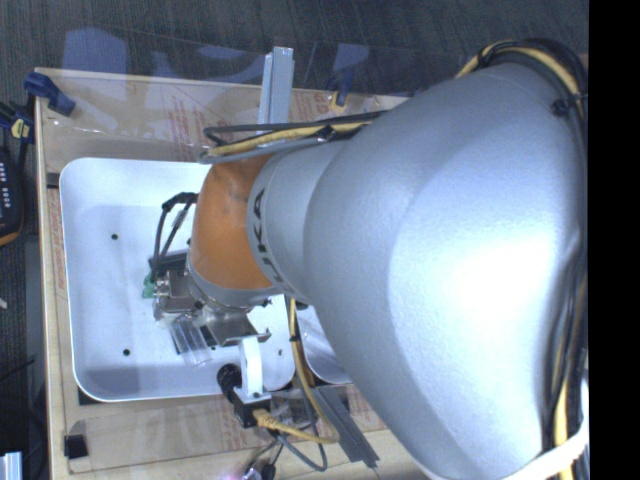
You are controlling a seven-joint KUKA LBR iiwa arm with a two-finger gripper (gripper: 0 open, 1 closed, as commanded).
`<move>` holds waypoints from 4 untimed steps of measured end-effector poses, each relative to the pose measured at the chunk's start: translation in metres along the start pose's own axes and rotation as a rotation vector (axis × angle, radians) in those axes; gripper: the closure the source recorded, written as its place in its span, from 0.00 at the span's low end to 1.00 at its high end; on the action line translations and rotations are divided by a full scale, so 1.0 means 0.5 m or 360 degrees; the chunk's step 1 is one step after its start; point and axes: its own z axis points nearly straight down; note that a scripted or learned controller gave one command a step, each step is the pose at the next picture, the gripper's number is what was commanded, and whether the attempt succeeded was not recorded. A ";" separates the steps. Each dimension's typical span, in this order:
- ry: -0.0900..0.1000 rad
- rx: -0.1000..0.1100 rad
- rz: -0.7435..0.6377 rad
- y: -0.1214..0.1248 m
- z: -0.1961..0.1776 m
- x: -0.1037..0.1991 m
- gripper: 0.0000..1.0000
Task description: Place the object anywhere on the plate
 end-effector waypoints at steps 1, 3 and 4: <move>0.0002 -0.0004 -0.0964 0.002 0.093 -0.045 1.00; 0.0002 -0.0013 -0.0742 0.003 -0.107 0.033 1.00; 0.0001 -0.0002 -0.0655 0.084 0.011 -0.041 1.00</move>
